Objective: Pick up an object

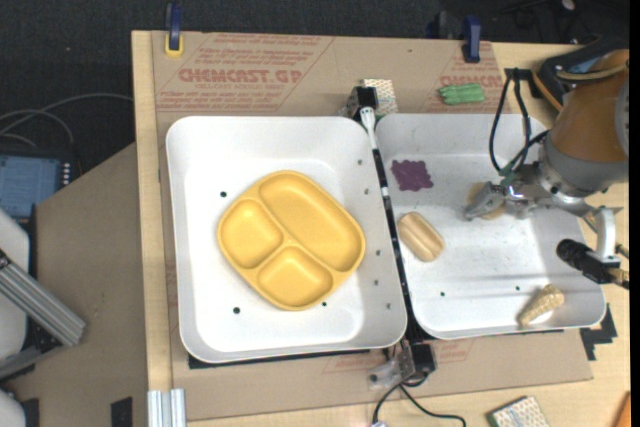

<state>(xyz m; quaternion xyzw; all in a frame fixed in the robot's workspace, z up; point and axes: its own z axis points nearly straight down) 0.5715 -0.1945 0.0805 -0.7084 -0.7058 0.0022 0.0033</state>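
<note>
The right white bin holds three loose things. A flat purple piece lies near its back left. A tan bread-like roll rests by its left wall, and a small beige ridged piece sits at its front right rim. My gripper hangs low over the middle of this bin, right of the purple piece and the roll, touching neither. Its fingers stand spread open with nothing between them. The grey arm reaches in from the right.
A yellow divided plate lies in the left white bin. On the bench behind the right bin sits a green item. Black cables loop beside the arm. A black clamp sits between the bins at the back.
</note>
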